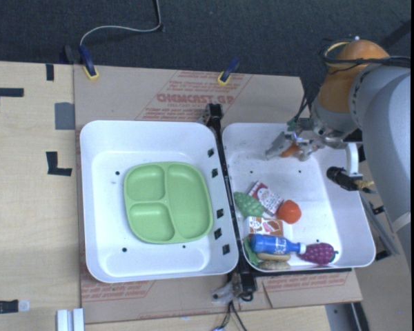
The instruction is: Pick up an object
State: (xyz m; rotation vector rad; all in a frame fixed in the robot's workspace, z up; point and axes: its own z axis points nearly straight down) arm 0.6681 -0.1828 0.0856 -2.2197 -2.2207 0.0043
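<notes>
- So, the grey arm (383, 126) comes in from the right, smooth metal-looking shell with a rounded orange band up near the top.
- The gripper (284, 147) sits low over the far part of the right bin (345, 216), fingers angled down and to the left. There's a small orange thing (288, 152) right at the fingertips, and it looks pinched between them, but it's tiny and a bit blurred, so I can't say what it is.
- The right bin is a shallow glossy white plastic tray with rounded corners. Its clutter is bunched at the near left side:
- a round, smooth orange-red ball-like fruit (290, 212)
- a flat red and white packet (265, 198), crinkly looking, just beside the fruit
- a soft green leafy-shaped piece (245, 203) against the left wall
- a blue bottle (274, 245) lying on its side with a white label
- a bumpy purple grape bunch (319, 254) touching the bottle's cap end
- The left bin (100, 185) is the same white plastic and holds a matte light green plate (168, 202), a rounded square split into three compartments.
- Both bins rest on a sheet of brown cardboard (186, 95) with red printing, laid over a pale wood bench (24, 205).
</notes>
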